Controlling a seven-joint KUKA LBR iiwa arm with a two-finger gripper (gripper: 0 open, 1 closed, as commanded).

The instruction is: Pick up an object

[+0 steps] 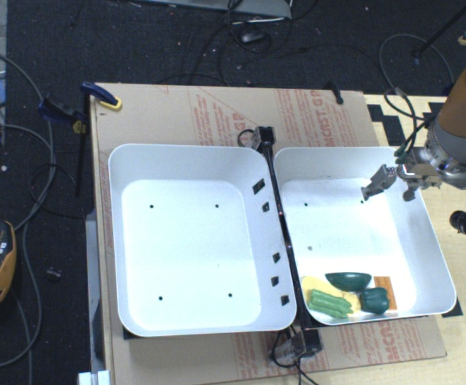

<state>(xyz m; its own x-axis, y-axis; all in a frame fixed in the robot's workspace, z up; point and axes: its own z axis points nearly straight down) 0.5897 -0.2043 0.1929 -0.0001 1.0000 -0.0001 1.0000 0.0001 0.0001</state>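
Observation:
Several small objects lie huddled in the near corner of the right bin [425, 223]: a dark green bowl-shaped piece [349, 280], a light green ridged piece [330, 303], a teal lump [374, 300], an orange block [385, 283] and a yellow piece [316, 283]. My gripper [393, 188] hovers over the far right part of that bin, well away from the pile. It is open, its fingers spread apart with nothing between them.
The left bin [128, 167] sits beside the right one, with a black divider strip [277, 215] between them. Both rest on a cardboard sheet [216, 111]. Cables and a yellow-and-blue clamp [100, 96] lie beyond the bins.

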